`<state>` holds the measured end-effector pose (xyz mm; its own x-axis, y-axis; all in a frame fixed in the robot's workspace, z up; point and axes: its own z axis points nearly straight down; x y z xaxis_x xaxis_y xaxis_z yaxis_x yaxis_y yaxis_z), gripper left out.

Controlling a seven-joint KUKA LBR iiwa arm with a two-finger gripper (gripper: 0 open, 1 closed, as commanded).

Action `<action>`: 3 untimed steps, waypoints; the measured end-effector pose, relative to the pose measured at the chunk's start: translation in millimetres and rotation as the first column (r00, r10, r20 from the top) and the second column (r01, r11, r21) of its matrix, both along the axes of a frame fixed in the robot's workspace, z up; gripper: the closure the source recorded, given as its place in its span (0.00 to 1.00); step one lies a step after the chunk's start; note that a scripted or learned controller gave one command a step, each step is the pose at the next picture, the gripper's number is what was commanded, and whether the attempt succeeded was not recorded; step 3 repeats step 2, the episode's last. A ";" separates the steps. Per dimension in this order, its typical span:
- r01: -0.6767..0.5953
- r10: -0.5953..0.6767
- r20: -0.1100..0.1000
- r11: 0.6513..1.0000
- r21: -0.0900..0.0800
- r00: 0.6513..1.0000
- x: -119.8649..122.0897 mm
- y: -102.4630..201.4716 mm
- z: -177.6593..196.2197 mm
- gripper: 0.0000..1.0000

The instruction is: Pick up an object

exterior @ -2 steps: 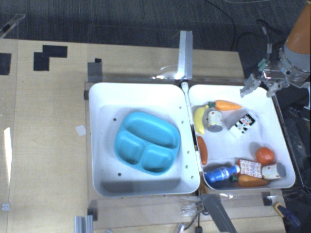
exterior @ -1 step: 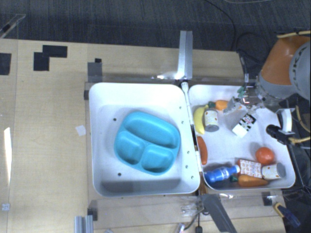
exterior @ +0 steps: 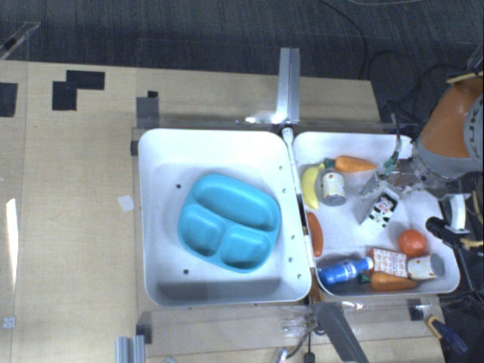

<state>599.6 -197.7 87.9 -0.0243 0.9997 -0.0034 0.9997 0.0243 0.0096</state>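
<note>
While my gripper [exterior: 387, 178] hangs over a small dice [exterior: 383, 209], fingers hard to tell, I could nudge the nearby can [exterior: 332, 187] instead.

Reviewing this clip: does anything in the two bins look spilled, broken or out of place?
Nothing looks spilled or broken. The blue divided tray sits askew in the left bin. In the right bin, the blue bottle and small can lie tipped on their sides among loose toy food.
</note>
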 end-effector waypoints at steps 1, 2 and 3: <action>-0.006 0.006 0.004 1.000 0.002 1.000 3.2 3.6 9.7 1.00; -0.064 0.064 -0.006 0.998 0.002 0.998 11.0 54.3 146.1 1.00; -0.064 0.064 -0.006 0.998 0.002 0.998 11.0 54.3 146.1 1.00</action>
